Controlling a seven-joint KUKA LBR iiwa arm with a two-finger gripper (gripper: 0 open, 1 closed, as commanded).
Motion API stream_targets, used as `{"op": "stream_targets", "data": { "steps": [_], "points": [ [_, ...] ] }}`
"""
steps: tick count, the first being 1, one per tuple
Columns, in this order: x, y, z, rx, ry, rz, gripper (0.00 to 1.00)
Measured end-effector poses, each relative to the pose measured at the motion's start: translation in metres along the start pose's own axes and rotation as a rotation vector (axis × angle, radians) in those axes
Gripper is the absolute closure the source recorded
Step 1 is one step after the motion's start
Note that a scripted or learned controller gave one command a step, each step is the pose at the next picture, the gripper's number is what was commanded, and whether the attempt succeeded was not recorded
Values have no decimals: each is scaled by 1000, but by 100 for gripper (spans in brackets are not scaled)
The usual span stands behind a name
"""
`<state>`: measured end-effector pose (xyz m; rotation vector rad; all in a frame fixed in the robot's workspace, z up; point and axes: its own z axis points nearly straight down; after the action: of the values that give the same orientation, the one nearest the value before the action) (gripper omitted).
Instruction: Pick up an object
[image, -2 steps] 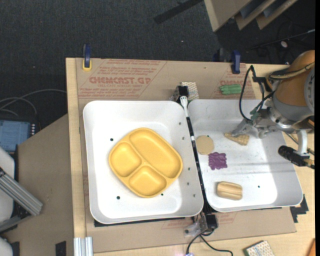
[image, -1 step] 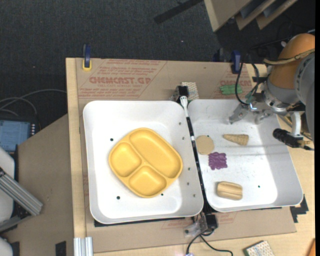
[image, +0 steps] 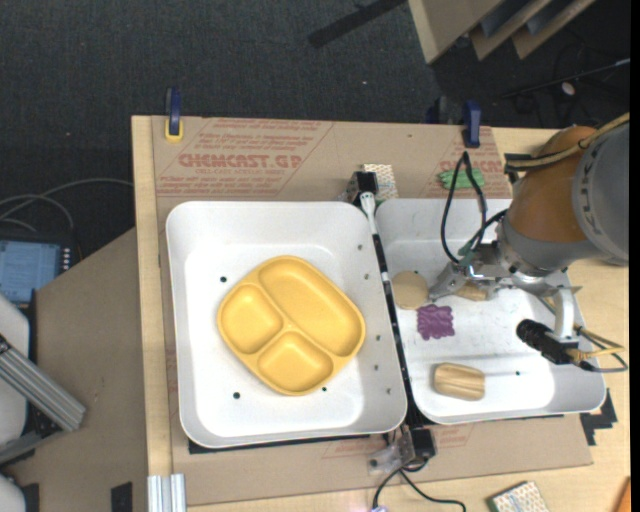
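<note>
Altogether, two shallow white bins sit side by side on the bench (image: 250, 150), which is topped with a brown board printed in red lettering. One left bin (image: 190, 330) carries a single yellow divided plate (image: 290, 324) with three compartments, lying flat near the bin's middle and slightly turned. One right bin (image: 520, 395) carries three loose things. First, a round tan piece (image: 408, 289) lies against the bin's left wall, just beside the divider between the bins. Second, a purple grape cluster (image: 435, 321) lies just below and to the right of the tan piece, near it but apart. Third, a tan bread loaf (image: 459, 380) lies lower in the bin, well below the grapes and near the front wall.

One arm reaches in from the right, its orange band (image: 545, 200) above the grey wrist. The gripper (image: 468, 284) is low over the upper part of the right bin, just right of the round tan piece and above the grapes. Its tip seems to meet something light tan there, but whether the fingers are spread or closed, and whether anything sits between them, cannot be told from this angle. One black cable (image: 447, 205) loops from the wrist toward the bin's back edge. Two clamps hold the board's far edge, one blue and yellow clamp (image: 174, 112) at the left and one blue clamp (image: 471, 122) toward the right.
</note>
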<state>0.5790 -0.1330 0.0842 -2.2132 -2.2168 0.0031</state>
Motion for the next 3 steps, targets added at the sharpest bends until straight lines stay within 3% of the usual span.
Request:
{"op": "stream_targets", "data": {
  "steps": [1, 2, 3],
  "points": [
    [-15, 62, -2, -14, -7, -1, 0],
    [-15, 59, -11, -8, -6, 0, 100],
    [8, 83, 1, 18, -8, 1, 100]
  ]
}}
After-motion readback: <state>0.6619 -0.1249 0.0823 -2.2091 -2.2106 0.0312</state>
